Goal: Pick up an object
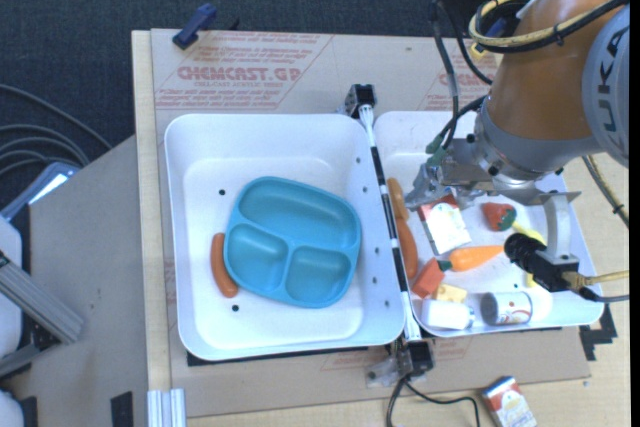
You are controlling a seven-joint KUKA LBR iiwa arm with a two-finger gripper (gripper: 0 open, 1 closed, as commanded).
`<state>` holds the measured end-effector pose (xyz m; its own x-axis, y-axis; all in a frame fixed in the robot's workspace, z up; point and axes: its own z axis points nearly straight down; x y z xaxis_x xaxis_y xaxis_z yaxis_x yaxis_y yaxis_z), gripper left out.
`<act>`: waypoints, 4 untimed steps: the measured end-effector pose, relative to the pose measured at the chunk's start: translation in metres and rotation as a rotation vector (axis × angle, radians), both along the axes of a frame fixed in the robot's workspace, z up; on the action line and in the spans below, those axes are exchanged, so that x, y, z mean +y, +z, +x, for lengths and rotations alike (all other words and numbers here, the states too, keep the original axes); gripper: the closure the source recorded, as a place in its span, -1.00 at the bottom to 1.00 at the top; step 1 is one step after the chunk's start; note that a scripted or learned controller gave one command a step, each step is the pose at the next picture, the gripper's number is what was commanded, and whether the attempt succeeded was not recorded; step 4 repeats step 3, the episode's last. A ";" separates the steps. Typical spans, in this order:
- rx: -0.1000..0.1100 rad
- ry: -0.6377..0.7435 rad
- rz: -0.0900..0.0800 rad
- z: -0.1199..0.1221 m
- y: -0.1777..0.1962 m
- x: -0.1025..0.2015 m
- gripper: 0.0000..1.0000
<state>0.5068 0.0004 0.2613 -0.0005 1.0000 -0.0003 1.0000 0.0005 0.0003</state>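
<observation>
Clutter fills the near end of the right bin (590, 310): a small can (506, 308), a white block (447, 316), then a toy carrot (472, 258) and a white-and-red card (444, 227). Above these hangs the gripper (442, 183); whether it is spread or clenched, I cannot tell. Best to descend squarely on one separated item, such as the carrot.

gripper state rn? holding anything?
Gripper: cannot be told. It is low over the right bin, above the white carton, and nothing is visibly held.
</observation>
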 end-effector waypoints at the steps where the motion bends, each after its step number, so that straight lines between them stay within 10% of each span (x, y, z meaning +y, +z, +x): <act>1: -0.001 0.000 0.000 0.000 0.010 0.000 1.00; 2: -0.001 -0.001 -0.001 0.041 0.006 -0.028 1.00; 4: 0.004 0.000 0.001 -0.002 -0.012 0.029 1.00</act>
